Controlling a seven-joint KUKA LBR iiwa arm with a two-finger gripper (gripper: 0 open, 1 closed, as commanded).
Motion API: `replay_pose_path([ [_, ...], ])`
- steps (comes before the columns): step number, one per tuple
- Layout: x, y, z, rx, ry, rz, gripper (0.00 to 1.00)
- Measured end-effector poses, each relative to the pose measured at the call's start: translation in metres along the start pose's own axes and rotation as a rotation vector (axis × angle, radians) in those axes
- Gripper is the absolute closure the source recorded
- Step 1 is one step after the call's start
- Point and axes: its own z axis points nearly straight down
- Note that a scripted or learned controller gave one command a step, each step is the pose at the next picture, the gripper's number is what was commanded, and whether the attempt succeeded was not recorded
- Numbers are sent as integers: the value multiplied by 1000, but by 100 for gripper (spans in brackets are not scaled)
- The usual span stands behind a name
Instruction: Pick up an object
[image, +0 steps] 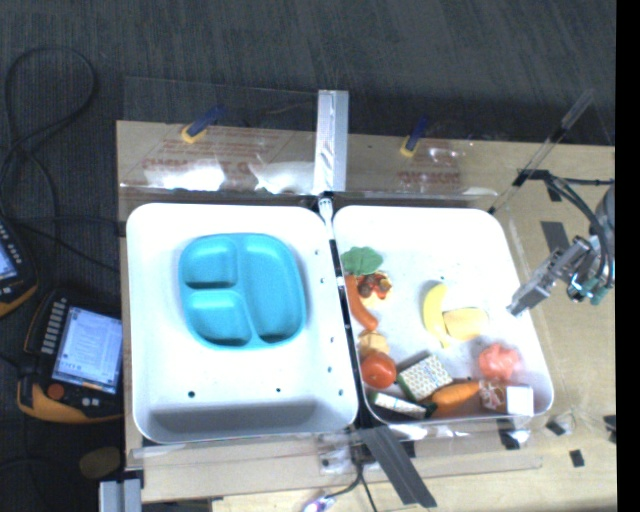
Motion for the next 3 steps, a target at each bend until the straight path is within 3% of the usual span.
replay_pose_path([
  [1, -29, -33, 112, 2, 3, -29, 100],
  [2, -67, 6, 154, 0, 3, 83, 100],
  [3, -19, -8, 219, -11, -4, 1158, 100],
])
